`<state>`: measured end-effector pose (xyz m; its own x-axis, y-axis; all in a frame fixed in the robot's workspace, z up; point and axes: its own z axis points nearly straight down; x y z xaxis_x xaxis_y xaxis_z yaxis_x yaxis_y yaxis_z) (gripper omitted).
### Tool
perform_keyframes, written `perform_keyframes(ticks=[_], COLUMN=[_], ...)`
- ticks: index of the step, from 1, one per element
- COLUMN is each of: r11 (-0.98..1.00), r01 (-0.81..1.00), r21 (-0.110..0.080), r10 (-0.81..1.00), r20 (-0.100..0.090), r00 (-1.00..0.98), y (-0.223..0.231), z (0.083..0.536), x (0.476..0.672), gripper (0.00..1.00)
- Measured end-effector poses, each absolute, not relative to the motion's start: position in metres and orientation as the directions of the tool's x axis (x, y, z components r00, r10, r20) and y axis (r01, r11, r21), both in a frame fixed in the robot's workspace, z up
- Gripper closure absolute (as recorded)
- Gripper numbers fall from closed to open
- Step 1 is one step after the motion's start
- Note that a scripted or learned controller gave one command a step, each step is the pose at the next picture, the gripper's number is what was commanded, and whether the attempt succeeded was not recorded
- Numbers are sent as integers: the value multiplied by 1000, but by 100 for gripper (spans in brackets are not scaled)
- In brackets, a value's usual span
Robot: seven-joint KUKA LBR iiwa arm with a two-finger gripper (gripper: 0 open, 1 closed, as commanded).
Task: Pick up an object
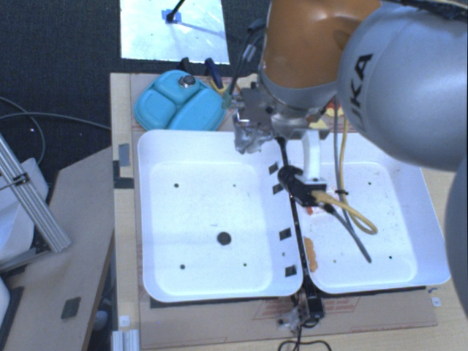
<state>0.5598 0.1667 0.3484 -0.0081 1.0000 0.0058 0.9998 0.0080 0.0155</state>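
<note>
The gripper hangs over the far right corner of the left bin, close to the far rim and to the wall that this bin shares with the right bin. Whether it is open or closed I cannot tell, and nothing is seen held in it. The thick grey arm with its orange band covers the far part of the right bin.

In the left bin lies one small dark round object, a little to the right of the middle and toward the near side. It is well apart from all four walls, with bare white floor all around it.

In the right bin a small orange-brown piece lies just beside the left wall, toward the near side, so on that side there is almost no room. A thin grey rod lies at a slant near the middle of this bin, apart from the walls. The right and near parts of this bin's floor are bare.

On the bench, behind the far rim of the left bin, sits a blue plastic container, just beside that rim.
</note>
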Motion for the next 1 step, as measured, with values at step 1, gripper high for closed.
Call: perform_keyframes(ticks=[1], r11=[-1], r01=[1000], r21=[16], r10=[1000], r20=[4], r00=[1], y=[126], z=[464], x=[543], gripper=[100])
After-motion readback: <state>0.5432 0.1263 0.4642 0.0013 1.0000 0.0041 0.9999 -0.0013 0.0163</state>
